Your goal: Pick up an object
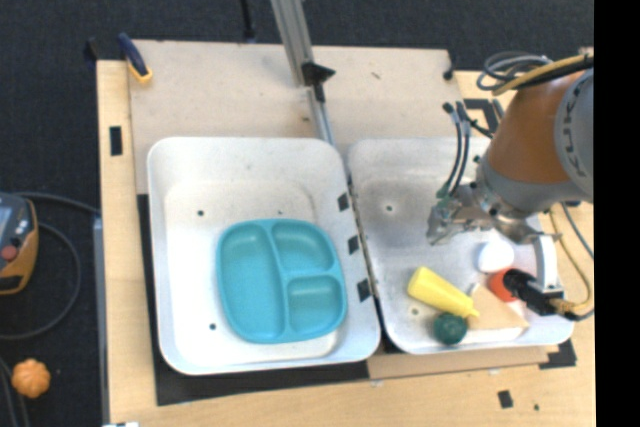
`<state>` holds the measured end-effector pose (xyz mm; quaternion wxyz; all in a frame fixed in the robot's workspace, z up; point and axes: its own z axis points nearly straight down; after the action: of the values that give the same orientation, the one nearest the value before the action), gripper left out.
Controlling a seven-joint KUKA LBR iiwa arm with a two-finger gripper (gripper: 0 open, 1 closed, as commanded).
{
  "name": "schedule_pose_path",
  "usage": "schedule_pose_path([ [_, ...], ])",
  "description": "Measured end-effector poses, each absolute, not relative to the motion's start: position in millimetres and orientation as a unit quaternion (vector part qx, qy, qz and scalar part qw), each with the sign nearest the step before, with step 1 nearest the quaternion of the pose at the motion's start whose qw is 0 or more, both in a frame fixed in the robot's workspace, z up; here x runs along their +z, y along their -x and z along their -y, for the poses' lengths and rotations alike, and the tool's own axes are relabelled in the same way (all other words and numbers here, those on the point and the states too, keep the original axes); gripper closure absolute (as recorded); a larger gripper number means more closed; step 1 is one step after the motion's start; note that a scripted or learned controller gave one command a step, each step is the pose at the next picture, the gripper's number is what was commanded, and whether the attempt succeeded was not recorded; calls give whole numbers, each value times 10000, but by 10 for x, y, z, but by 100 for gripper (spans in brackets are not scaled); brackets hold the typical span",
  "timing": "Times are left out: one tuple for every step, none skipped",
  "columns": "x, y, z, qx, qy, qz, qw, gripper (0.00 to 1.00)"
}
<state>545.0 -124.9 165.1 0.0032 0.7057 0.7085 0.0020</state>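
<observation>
Toys lie clustered in the near corner of the right bin (pixel 400 165), and any of them would serve for the pick. Nearest the bin's middle is a yellow bottle-shaped toy (pixel 438 292), lying on its side with its narrow end pointing toward a small dark green ball (pixel 450 329) that sits just beside it, against the bin's front wall. To the right of these are a white rounded piece (pixel 492 256), an orange-red piece (pixel 511 286) and a pale flat block (pixel 497 312), partly covered by the arm's hardware, so their shapes are hard to read.

The yellow toy looks like light, hollow, stiff plastic; its smooth skin could slip, so my judgement is that a hold across its wider body, not the tapered neck, would be safest. The green ball looks light too but would likely roll away from a glancing touch, and the wall beside it leaves little room.

The arm (pixel 540 140) comes in over the right bin's far right side, its wrist turned downward, with the gripper (pixel 447 221) hanging above bare bin floor, behind the yellow toy and apart from it. Whether the pincer is released or clenched, I cannot tell; nothing is seen in it.

In the left bin (pixel 170 175) rests a turquoise divided plate (pixel 282 280).
</observation>
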Motion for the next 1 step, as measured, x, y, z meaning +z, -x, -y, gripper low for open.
schedule_pose_path([
  [2111,-5408,1282,18,-7060,-7083,34,100],
])
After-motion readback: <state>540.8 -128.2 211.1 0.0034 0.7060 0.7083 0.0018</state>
